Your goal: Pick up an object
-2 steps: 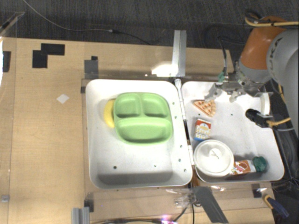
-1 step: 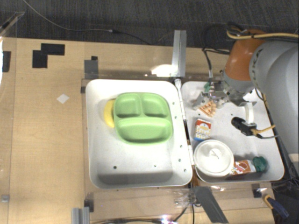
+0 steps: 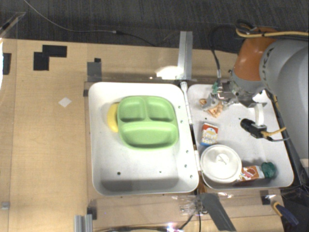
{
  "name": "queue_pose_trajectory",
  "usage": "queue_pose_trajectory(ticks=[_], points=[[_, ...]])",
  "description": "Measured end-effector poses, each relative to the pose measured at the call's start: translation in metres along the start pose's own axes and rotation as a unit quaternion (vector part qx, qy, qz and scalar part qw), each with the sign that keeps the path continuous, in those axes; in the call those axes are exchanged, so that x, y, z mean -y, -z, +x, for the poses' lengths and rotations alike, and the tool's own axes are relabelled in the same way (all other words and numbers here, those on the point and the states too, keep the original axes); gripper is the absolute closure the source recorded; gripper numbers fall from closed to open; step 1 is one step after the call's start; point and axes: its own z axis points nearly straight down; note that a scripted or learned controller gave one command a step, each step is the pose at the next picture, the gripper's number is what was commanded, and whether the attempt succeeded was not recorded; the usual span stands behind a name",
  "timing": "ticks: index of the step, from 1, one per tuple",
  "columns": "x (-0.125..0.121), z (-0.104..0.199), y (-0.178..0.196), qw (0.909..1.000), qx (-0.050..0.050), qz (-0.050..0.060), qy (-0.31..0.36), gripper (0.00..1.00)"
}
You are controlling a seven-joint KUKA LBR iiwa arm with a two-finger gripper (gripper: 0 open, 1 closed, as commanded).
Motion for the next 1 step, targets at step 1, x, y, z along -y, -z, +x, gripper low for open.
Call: queue_pose_trajectory(ticks=[1], points=[[-0.0090,0.0814,0.0878,0.9996,-0.001,0.003,-0.028,1.00]])
